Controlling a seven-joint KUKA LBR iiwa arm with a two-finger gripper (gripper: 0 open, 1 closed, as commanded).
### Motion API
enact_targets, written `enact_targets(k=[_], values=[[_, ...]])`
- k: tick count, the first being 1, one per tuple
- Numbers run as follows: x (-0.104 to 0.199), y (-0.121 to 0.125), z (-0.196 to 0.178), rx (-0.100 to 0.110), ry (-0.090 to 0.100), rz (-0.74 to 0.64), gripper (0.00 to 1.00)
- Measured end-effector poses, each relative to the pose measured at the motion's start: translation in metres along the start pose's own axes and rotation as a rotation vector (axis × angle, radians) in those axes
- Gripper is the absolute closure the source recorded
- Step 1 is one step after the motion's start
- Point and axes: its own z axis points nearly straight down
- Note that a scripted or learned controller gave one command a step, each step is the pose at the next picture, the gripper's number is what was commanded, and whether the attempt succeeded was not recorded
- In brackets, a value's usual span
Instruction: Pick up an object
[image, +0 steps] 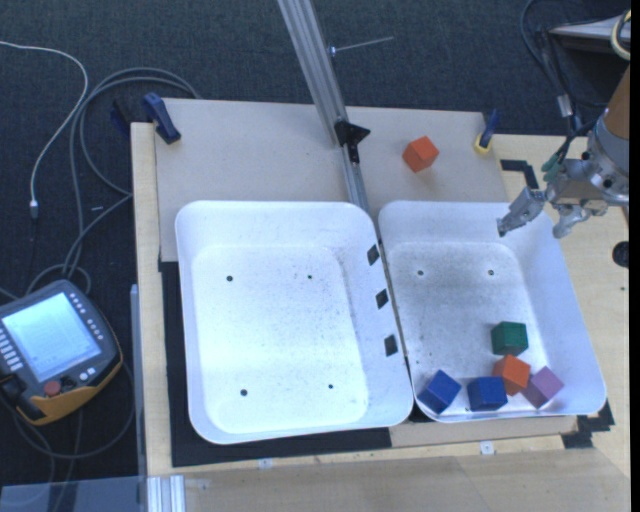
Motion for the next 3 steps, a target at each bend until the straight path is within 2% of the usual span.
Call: enact_targets(k=[1, 2, 3], values=[[-0.016, -0.021, 0.152, 0.007, 0.003, 0.002, 0.00], [-0.026, -0.076, 0.159, 0.003, 0.001, 0.004, 0.00], [-0.025, -0.072, 0.147, -0.007, 0.000, 0.001, 1.00]])
